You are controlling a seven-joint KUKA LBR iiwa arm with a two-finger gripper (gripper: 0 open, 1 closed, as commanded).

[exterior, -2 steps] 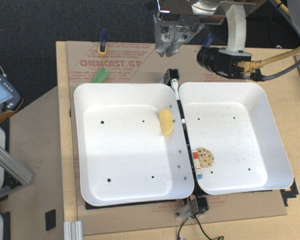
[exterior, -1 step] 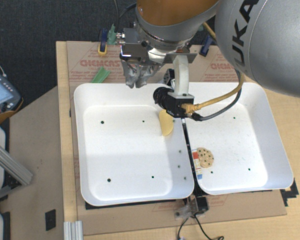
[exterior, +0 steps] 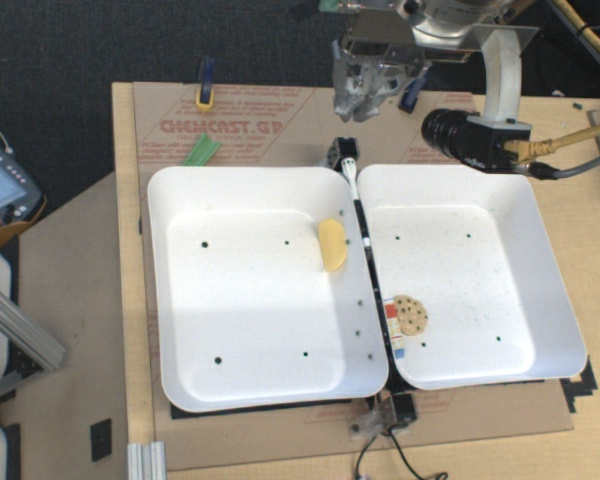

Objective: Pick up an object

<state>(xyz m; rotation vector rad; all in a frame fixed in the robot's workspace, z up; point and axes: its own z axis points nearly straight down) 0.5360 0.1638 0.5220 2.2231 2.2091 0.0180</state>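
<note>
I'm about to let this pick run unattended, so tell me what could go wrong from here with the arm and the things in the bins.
1. The gripper hangs beyond the bins' far edge, over neither object, so a straight descent would likely grab nothing.
2. The yellow piece lies close to the left bin's right wall, where a finger might hit the rim.
3. The cookie looks flat and sits near the divider, so the gripper may slide over it.

Yellow piece (exterior: 332, 244) in left bin (exterior: 180, 268), cookie (exterior: 410, 315) in right bin (exterior: 520, 268)

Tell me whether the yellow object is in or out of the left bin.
In: the yellow object lies on the left bin's floor, near its right wall.
</note>
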